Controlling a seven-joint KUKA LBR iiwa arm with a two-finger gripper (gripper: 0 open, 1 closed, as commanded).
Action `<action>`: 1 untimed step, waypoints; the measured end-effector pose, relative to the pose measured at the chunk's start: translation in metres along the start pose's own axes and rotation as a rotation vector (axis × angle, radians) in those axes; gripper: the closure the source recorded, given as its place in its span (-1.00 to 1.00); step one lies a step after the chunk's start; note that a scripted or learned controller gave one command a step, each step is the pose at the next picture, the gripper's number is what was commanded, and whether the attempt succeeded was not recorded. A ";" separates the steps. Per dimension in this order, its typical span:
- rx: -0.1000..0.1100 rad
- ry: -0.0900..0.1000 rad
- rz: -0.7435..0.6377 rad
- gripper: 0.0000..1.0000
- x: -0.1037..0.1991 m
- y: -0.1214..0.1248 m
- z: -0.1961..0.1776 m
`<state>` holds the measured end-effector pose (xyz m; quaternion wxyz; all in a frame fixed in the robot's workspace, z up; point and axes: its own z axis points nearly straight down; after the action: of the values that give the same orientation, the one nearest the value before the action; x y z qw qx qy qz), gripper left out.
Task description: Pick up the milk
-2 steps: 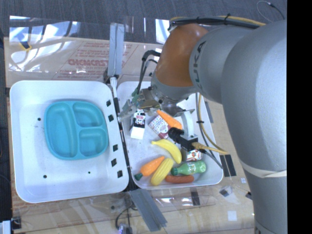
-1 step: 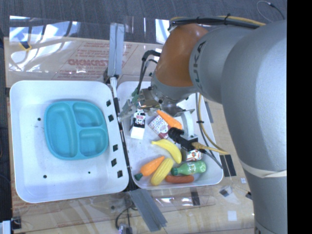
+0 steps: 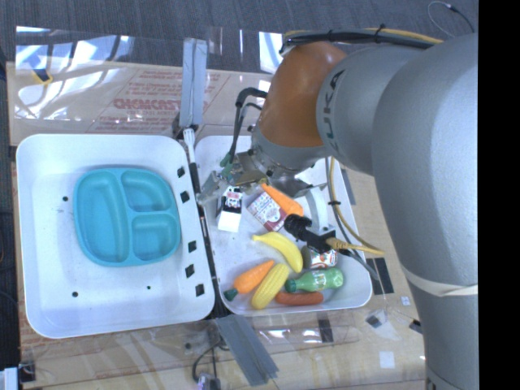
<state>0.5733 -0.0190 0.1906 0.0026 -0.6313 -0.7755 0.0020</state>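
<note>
Two bins (image 3: pixel 32 218), tray (image 3: pixel 127 215) left, milk (image 3: pixel 231 209) right

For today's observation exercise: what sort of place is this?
Probably a robotics lab test bench: a big grey arm with an orange band reaches over two shallow white bins, one holding plastic toy food like a yellow banana.

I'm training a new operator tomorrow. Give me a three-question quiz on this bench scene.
1. True or false: the blue tray lies in the left bin.
2. The banana lies in which bin? A) left B) right
3. Fill in: the green bottle lies beside a yellow ____.

Key: 1 true. 2 B, the right bin. 3 corn cob; the milk carton lies below the gripper.
</note>
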 end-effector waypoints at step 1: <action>-0.001 0.000 -0.071 -1.00 -0.048 -0.027 0.000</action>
<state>0.5566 -0.0714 0.1907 0.0023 -0.6035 -0.7974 0.0016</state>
